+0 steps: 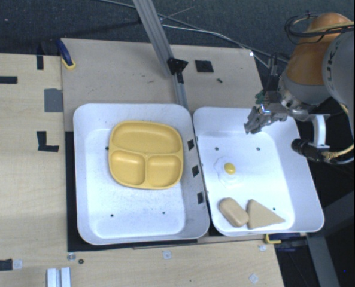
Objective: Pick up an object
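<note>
The fingers (253, 126), their spread impossible to tell, are hovering over the right bin (297, 178), carrying nothing visible. Below and left of them a fried egg (228, 168) is lying loose; farther below, 2 bread pieces (249, 214) are waiting, likely pick targets.

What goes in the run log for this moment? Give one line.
arm: over right bin far edge | gripper: nothing seen held | right bin: egg, roll, wedge | left bin: tray | pick: not yet done

Open floor betw. egg (229, 168) & bin wall (237, 113)
</note>
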